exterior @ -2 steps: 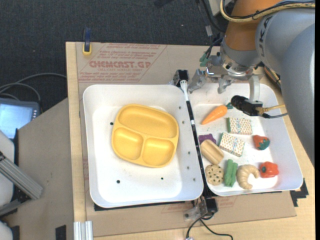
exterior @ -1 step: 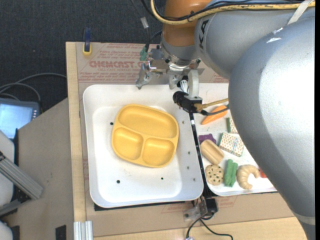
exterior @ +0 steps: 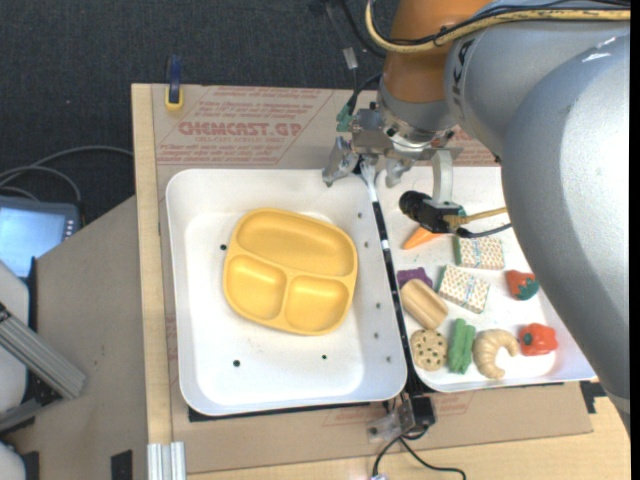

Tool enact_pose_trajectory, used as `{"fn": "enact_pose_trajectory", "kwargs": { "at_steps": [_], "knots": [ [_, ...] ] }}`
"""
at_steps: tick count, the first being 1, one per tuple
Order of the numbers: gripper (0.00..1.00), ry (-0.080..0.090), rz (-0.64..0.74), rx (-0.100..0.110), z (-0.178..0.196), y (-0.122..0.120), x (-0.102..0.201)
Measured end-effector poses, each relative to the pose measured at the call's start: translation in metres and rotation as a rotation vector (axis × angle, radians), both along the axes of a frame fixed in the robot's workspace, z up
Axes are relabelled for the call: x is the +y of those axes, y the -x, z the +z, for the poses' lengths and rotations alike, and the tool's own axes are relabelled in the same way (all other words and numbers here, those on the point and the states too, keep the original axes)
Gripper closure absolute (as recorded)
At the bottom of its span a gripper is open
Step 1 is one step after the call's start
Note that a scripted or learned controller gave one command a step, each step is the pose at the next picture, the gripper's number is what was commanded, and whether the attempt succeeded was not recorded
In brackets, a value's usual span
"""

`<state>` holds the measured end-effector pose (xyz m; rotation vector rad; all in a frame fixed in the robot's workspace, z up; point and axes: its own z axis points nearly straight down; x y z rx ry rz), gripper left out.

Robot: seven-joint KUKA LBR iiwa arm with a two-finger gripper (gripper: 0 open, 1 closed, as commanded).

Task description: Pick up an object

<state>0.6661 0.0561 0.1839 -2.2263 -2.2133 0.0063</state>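
My gripper [exterior: 362, 174] hangs over the back end of the divider between the two bins, open, with nothing between its fingers. Just in front and to the right of it, in the right bin [exterior: 575, 368], lie toy foods. These include an orange carrot [exterior: 420, 236], two speckled crackers [exterior: 466, 288], a tan bread roll [exterior: 425, 304], a cookie [exterior: 428, 348], a green pod [exterior: 460, 344], a croissant [exterior: 493, 352], a strawberry [exterior: 520, 285] and a red pepper [exterior: 538, 339]. A yellow divided plate [exterior: 290, 270] sits in the left bin [exterior: 200, 348].
The grey arm covers the back right of the right bin. A small purple piece [exterior: 411, 278] lies by the roll. Cardboard [exterior: 240, 123] backs the bins, with a blue and yellow clamp [exterior: 175, 83] on its far left corner.
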Motion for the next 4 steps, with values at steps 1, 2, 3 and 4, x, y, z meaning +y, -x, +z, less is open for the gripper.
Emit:
{"fn": "enact_pose_trajectory", "kwargs": {
  "at_steps": [1,2,3,4],
  "knots": [
    [0.00,0.002,0.000,-0.019,0.110,-0.002,-0.063],
    [1.00,0.001,0.006,-0.010,0.112,-0.001,-0.058],
    [1.00,0.001,-0.002,-0.003,0.112,0.011,-0.138],
    [1.00,0.001,-0.004,0.000,0.092,0.045,-0.231]
  ]
}}
